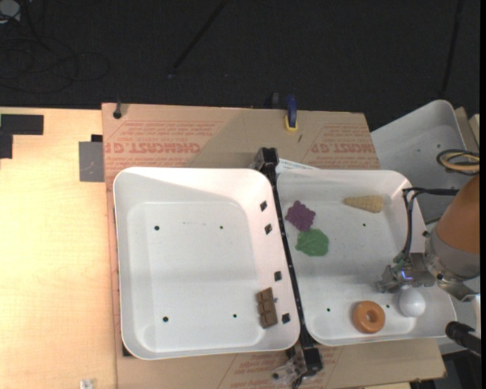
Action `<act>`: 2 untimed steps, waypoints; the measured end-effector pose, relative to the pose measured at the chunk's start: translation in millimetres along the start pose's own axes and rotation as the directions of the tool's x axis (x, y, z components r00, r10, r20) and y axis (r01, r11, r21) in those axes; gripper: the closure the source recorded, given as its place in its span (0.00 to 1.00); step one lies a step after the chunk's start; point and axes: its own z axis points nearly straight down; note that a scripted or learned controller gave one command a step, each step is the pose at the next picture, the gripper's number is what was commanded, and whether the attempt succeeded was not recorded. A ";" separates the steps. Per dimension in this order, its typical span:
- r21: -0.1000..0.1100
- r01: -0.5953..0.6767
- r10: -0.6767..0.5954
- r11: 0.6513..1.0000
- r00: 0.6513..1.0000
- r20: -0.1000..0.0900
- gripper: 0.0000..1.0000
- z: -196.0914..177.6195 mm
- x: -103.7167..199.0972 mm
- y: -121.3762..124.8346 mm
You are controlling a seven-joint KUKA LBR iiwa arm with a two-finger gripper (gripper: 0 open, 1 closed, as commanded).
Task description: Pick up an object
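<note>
The right bin [340,335] holds a purple lump [300,215], a green lump [313,242], a beige cone-shaped piece [364,204] near the far wall and an orange ring [369,316] near the front. A pale round ball [411,303] lies by the right wall. My gripper [400,279] is low over the right side of this bin, just above and left of the ball and up-right of the orange ring. The view is too coarse to tell whether it touches the ball. A brown block [267,307] lies in the left bin's front right corner.
The left bin [138,258] sits beside the right one, and a black clamp strip [282,250] joins them. Both rest on cardboard [227,136] over a wooden bench [40,258]. The arm's orange band [463,217] and cables [409,217] hang over the right bin's right wall.
</note>
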 end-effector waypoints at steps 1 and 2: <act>-0.006 0.007 -0.007 1.000 1.000 0.003 1.00 10.6 2.1 75.5; 0.005 0.000 0.000 1.000 1.000 -0.001 1.00 -2.0 1.6 -13.9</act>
